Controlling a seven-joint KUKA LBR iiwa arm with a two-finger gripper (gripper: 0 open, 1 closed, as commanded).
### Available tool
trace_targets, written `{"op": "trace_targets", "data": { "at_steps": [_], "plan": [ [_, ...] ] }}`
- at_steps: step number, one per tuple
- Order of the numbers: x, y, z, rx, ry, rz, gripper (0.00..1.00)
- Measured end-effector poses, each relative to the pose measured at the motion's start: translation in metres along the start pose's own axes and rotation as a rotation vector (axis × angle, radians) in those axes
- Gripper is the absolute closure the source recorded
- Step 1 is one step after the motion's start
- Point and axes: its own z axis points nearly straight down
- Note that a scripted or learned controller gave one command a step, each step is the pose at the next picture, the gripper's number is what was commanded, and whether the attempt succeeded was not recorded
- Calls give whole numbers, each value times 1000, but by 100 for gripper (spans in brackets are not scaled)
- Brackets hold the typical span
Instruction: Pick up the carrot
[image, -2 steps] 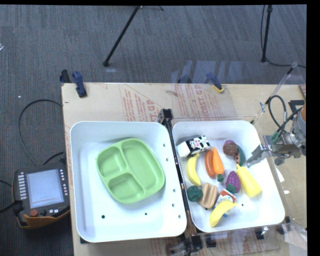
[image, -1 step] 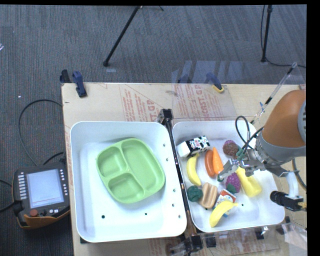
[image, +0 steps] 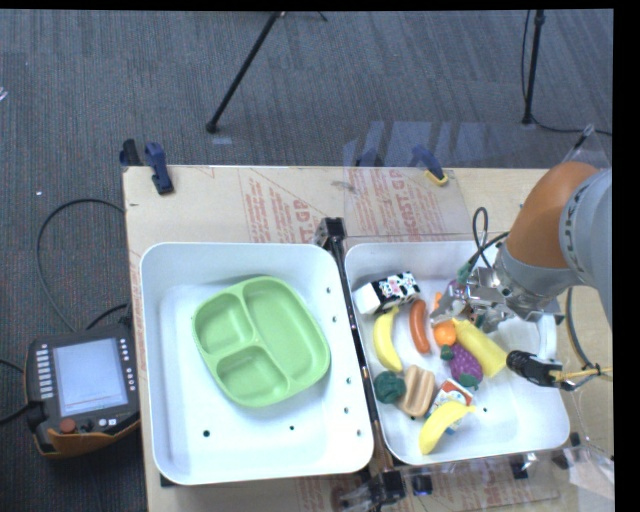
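**Carrot pick: arm low over right bin, grasp state unreadable**

Dark grey carpet surrounds the bench, a board-topped surface with blue clamps at its back edge. A teach pendant lies on the floor to the left, cable trailing behind it.

We see two white bins side by side. The left bin holds one green compartment plate, tilted a bit in the tray.

The right bin is crowded. We count a black-and-white cow-print carton near the back left, a banana just in front of it, a red sausage beside the banana, a small orange fruit, a purple grape cluster, a yellow corn-like piece, a dark green broccoli, a tan bread-like piece and a second banana at the front.

The carrot looks like the small orange sliver just past the sausage's far end, touching or nearly under the gripper hardware. ID is not certain at this size.

The gripper sits low over the bin's back middle, arm coming in from the right, orange band above it. We cannot tell whether it is released or clamped on anything.
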Motion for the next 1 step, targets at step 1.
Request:
{"op": "trace_targets", "data": {
  "at_steps": [1],
  "plan": [
    [0,3,-13,-5,2,0,100]
  ]
}}
